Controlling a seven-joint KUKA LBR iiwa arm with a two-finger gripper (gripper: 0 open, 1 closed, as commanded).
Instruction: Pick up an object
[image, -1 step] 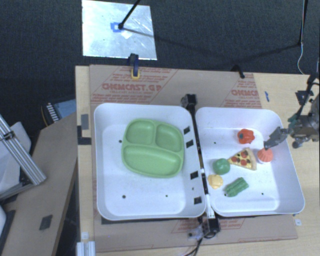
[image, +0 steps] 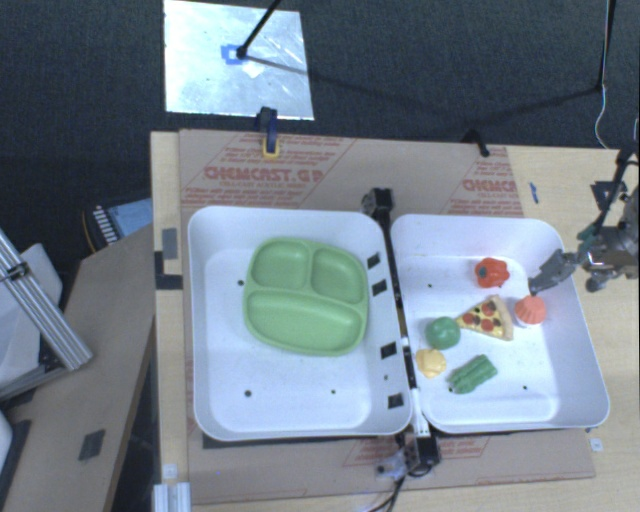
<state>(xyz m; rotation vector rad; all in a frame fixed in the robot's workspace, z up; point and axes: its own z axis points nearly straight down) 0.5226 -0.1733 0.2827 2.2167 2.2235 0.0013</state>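
The right bin (image: 570, 400) holds several toy foods. A red pepper (image: 490, 271) lies near the back, with a pizza slice (image: 487, 318) just below it and an orange-pink piece (image: 531, 310) to the slice's right. A green ball (image: 443, 332), a small yellow piece (image: 431, 362) and a bumpy green piece (image: 471, 374) lie toward the front left. My gripper (image: 556, 268) hangs over the bin's right rim, above and to the right of the orange-pink piece. Nothing is seen in its grasp.
The left bin (image: 215, 390) holds a light green divided plate (image: 305, 296). A black hinge strip (image: 395, 320) runs between the bins. Cardboard (image: 280, 170) lies under both bins, and a shiny sheet (image: 235, 60) sits at the back. Cables hang at the far right by the arm (image: 615, 250).
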